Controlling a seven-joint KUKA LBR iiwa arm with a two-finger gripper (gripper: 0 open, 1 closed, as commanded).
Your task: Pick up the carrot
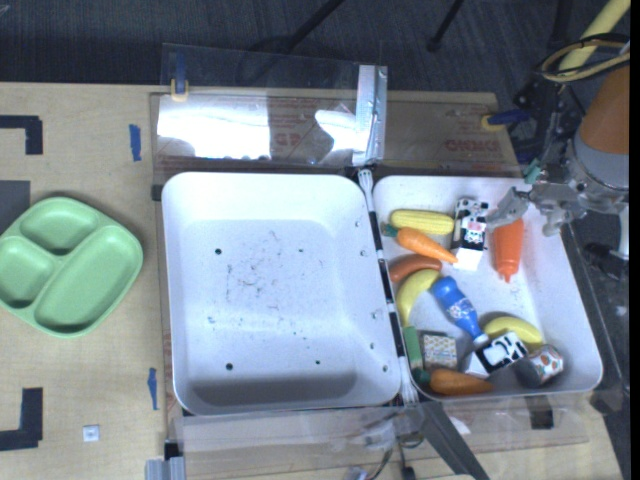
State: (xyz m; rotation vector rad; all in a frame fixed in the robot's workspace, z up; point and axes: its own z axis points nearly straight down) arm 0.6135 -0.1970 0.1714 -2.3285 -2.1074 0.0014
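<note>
The carrot (509, 247) lies upright in the right bin (585, 313), directly below the gripper (540, 200), whose opening I cannot tell.

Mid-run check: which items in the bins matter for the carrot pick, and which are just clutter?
Job:
- carrot, right bin, below the corn
- claw, at the bin's upper right

Lying about:
- corn
- blue bottle
- orange bottle
- banana
- green divided plate, on the bench at left

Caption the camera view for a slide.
KUKA arm's gripper poised at the right bin beside an orange bottle, the carrot lying among cluttered toys.
</note>
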